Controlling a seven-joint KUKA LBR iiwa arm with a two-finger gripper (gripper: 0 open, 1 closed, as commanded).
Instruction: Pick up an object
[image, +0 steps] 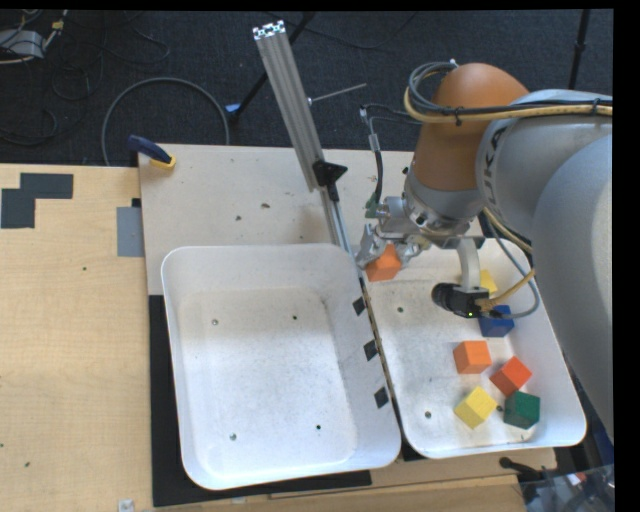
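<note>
Metal two-finger gripper (385, 252) clamps a small orange block (383, 265), partly hidden by its fingers. Below and right, loose coloured wooden cubes (494, 386) lie in the white bin (428, 440).

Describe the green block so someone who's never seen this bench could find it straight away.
Start at the right-hand white bin and go to its near right corner, where four blocks cluster. The green block is nearest the rim, beside a yellow block and below a red-orange block. It is the only green, darkest one.
</note>
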